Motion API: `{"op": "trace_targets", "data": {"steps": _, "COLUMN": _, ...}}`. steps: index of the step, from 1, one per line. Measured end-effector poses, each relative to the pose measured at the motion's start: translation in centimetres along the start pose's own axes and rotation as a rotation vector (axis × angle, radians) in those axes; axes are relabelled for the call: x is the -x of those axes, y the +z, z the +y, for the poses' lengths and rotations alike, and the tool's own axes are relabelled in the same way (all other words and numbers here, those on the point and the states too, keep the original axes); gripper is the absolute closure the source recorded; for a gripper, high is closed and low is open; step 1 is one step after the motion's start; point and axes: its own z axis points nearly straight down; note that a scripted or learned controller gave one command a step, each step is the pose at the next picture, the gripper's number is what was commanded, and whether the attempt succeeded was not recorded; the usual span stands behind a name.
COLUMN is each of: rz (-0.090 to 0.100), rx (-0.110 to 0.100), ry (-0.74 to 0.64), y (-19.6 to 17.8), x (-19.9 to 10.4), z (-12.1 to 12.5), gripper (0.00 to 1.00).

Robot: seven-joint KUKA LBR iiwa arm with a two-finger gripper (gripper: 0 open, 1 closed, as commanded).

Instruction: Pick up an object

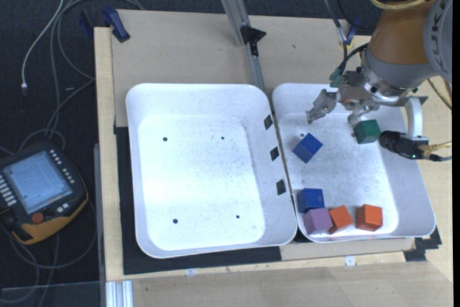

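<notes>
Gripper (338,108): fingers spread wide, held nothing, over right bin (402,226).
Green block (367,131): lay beside 1 finger.

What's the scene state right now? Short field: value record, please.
arm: reaches in from the right, over the right bin
gripper: fingers spread, nothing between them
green block: just beside the gripper, not gripped
blue block: tilted, mid-bin, alone
bottom row: blue cube, purple cube, two orange cubes
left bin: white, speckled
task status: nothing picked up yet
</notes>
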Motion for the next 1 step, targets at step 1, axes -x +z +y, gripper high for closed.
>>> {"op": "trace_targets", "data": {"steps": 1, "rz": 0.001, "rx": -0.010, "ry": 0.001, "y": 12.26, "x": 0.05, "z": 0.62, "gripper": 0.00}}
